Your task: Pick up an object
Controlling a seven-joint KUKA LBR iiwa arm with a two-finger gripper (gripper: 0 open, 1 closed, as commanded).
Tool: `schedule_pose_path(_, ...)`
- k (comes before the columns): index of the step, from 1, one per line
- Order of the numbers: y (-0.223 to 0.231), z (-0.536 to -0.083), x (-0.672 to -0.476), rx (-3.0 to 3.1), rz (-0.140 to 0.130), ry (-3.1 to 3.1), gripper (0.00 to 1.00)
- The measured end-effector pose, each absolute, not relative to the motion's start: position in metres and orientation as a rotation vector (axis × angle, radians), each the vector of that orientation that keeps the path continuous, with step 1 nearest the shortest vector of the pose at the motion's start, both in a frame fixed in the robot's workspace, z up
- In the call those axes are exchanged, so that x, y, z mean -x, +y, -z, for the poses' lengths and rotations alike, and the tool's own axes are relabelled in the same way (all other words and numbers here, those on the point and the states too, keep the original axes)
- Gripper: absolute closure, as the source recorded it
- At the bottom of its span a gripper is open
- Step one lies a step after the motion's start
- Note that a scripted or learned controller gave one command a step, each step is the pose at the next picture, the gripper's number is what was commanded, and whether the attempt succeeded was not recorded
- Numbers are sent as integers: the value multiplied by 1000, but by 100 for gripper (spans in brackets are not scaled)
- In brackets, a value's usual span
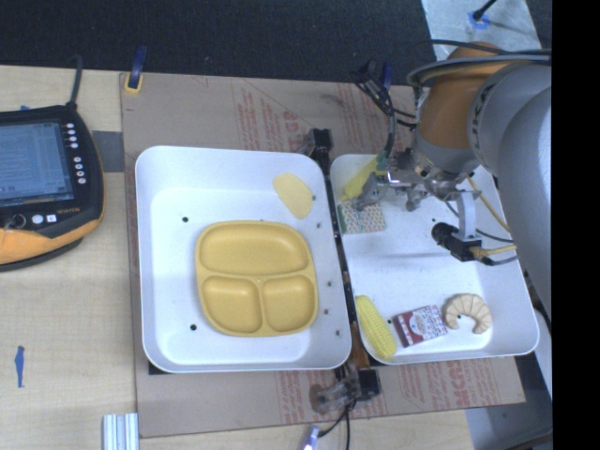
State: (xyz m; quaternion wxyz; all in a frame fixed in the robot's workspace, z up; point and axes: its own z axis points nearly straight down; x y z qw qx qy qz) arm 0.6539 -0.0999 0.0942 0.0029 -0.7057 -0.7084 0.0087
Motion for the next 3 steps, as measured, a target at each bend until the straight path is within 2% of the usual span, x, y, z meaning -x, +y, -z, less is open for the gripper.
schedule_pose_path(3,-101,-94,-654,2211,-25,-2221,0)
